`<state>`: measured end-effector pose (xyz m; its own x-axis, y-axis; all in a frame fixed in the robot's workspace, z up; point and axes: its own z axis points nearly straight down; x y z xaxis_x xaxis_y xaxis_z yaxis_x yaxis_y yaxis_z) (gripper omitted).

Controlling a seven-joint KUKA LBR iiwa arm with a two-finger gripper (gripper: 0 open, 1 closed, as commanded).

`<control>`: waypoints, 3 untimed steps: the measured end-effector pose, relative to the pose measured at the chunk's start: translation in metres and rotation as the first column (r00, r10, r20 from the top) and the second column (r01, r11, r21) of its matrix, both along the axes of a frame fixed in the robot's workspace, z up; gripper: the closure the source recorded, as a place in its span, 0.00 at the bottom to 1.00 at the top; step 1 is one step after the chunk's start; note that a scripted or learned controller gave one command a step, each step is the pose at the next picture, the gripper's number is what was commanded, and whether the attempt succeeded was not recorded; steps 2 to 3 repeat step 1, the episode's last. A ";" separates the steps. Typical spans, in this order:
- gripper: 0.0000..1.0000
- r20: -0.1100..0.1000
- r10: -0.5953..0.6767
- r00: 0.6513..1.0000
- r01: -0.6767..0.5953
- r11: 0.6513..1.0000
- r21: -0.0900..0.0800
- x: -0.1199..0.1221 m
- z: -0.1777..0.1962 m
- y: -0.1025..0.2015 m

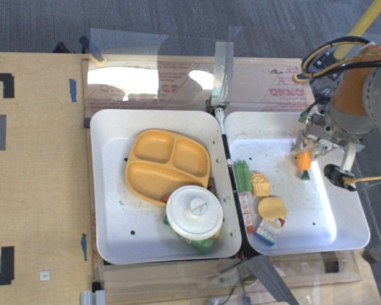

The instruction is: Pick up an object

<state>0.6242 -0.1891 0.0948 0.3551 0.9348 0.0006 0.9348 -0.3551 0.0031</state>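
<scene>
Two white bins sit side by side on your tabletop (32, 170). In the left bin (108, 234) you have an orange divided plate (162, 161) with a white lidded cup (193, 211) at its lower right edge. Your tool (305, 152) hangs over the right bin (343, 224), clenched on a small carrot (303, 162) that dangles between its fingers. Below lie a green stick (242, 175), a yellow block (260, 184), a round yellow piece (271, 206) and a packet (268, 229).

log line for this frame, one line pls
phase: lift | hand: over right bin, orange carrot toy between fingers | left bin: yellow divided plate, white lidded cup
</scene>
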 end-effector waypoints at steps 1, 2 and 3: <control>1.00 0.000 0.134 0.991 -0.134 0.991 -0.002 -0.002 0.073 0.016; 1.00 0.000 0.134 0.991 -0.134 0.991 -0.002 -0.002 0.073 0.016; 1.00 0.000 0.134 0.991 -0.134 0.991 -0.002 -0.002 0.073 0.016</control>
